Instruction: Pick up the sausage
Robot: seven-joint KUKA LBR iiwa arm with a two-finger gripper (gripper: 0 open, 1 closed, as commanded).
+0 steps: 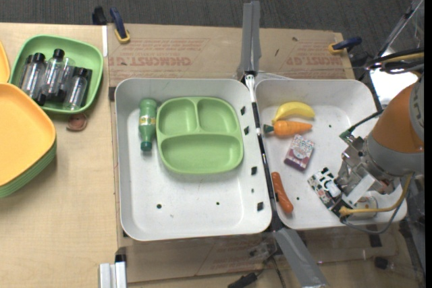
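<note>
Sausage (281, 192): lies on the floor of the right bin (351, 104), by its left wall.
Pincer (331, 191): low in the right bin, apart from the sausage; grip cannot be told.

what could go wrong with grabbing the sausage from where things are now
The sausage lies tight along the right bin's left wall, so a finger may strike the wall or find no room on that side. The pincer sits over toward the bin's right, near a black and white item, which it could knock when crossing. The small purple box lies close to that path too.
</note>
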